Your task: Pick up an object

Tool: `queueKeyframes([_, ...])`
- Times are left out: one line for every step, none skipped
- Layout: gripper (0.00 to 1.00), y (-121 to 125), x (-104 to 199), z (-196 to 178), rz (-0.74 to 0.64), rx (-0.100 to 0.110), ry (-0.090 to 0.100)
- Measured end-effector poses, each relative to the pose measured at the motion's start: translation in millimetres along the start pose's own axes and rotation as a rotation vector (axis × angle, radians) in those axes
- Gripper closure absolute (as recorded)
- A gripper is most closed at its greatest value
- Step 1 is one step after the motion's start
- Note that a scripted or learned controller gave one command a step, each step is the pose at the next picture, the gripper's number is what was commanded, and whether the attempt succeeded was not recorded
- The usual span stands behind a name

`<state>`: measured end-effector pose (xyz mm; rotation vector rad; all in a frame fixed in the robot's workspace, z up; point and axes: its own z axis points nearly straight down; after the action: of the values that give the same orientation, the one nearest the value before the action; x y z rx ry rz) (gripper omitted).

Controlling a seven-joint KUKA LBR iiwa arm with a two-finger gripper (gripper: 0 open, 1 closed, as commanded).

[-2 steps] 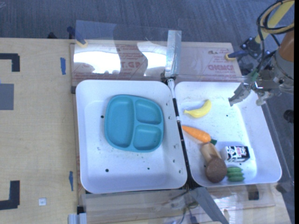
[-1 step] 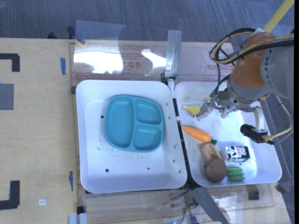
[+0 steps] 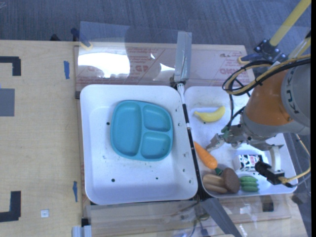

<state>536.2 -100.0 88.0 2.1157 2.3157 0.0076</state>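
Pincer hangs low in the right bin, just above the carrot; cannot tell its state. Carrot, banana and other toy food lie loose there, likely pick candidates. Left bin holds a blue divided plate.

The arm covers much of the right bin, and the frame's right edge cuts the arm off; the gripper is too small and blurred to read; the carton lies partly under the wrist, its print illegible; the green item is too small to identify.
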Motion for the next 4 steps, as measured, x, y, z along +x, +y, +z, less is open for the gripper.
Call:
queueKeyframes([0.00,92,-1,2,-0.043,-0.001,-0.001])
queueKeyframes([0.00,5,-12,0,-0.201,0.002,0.000])
queueKeyframes([1.00,8,-14,-11,-0.198,-0.006,-0.002])
queueKeyframes([0.00,7,-13,-10,-0.198,-0.005,-0.002])
